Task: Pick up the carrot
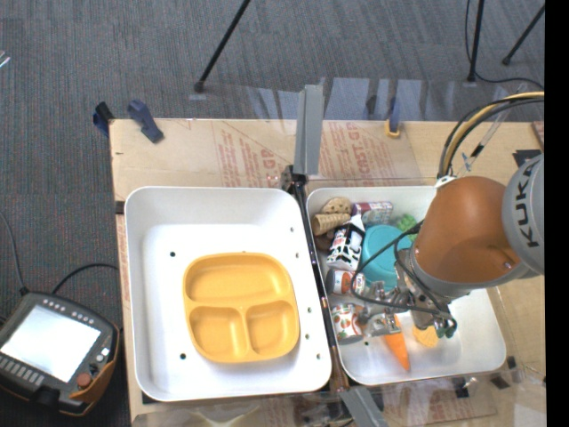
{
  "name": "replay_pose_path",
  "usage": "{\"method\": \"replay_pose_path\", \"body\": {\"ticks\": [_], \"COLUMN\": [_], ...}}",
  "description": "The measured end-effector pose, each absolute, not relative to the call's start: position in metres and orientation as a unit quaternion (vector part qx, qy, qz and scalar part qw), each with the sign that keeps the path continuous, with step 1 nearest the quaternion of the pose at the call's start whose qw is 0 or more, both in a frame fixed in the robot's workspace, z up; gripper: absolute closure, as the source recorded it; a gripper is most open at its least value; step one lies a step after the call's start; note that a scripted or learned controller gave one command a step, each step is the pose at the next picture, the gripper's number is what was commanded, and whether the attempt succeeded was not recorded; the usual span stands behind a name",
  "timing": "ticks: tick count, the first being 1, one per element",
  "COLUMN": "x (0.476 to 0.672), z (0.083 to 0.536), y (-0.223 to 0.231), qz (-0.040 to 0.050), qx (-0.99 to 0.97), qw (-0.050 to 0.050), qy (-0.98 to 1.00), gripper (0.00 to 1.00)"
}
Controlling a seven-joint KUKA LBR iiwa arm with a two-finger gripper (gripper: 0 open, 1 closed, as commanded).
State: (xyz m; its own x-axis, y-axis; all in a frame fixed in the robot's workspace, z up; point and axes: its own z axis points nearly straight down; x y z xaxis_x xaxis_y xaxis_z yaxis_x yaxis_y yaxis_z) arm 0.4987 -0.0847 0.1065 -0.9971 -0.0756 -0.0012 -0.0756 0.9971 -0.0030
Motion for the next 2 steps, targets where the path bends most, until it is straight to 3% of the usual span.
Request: {"method": "replay_pose_path", "body": {"ticks": [1, 2], "x": [0.498, 0.495], "z": [0.106, 0.087], "y": [-0.085, -0.086], "qz": [-0.0016, -0.0026], "qx": [-0.038, -0.027], "qw": [0.0, 0.0], "qy": [0.999, 1.0], "gripper": [0.0, 0.0]}}
